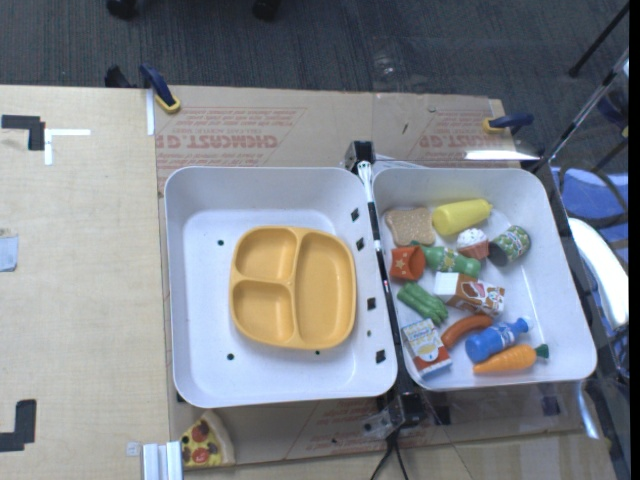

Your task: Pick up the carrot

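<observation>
At the right bin's [560, 268] front right corner the carrot [507, 360] lies flat, leaf end toward the wall, touching the blue bottle [492, 340] — toy food dumped together, presumably for picking — pincer's state: cannot tell.

Two white bins [190, 268]. A yellow-orange divided plate [294, 287] lies in the left one. In the right one: an orange carrot [508, 359] with a green tip, a blue bottle [492, 341], a yellow piece [461, 214], a brown bread slice [410, 226], a green pod [422, 303].
</observation>
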### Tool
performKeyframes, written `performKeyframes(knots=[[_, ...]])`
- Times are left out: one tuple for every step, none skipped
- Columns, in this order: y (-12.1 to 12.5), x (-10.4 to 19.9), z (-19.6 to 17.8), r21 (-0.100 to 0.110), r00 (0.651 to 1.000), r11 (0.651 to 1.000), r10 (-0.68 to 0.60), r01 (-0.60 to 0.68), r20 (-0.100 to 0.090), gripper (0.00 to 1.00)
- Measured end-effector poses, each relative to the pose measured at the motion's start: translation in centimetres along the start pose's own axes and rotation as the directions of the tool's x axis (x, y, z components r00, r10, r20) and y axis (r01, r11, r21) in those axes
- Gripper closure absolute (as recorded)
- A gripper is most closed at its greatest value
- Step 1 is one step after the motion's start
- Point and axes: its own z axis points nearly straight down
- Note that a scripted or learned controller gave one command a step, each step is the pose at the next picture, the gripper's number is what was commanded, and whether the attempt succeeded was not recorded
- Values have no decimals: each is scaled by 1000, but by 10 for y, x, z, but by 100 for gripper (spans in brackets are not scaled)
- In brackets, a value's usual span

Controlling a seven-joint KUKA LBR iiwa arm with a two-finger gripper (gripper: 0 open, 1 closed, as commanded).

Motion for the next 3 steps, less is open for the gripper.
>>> performKeyframes(knots=[[0, 0, 0, 0, 1000, 1000, 0, 0, 0, 0], [3, -1, -8, 0, 1000, 1000, -3, 3, 4, 100], [3, -1, -8, 0, 1000, 1000, -3, 3, 3, 0]])
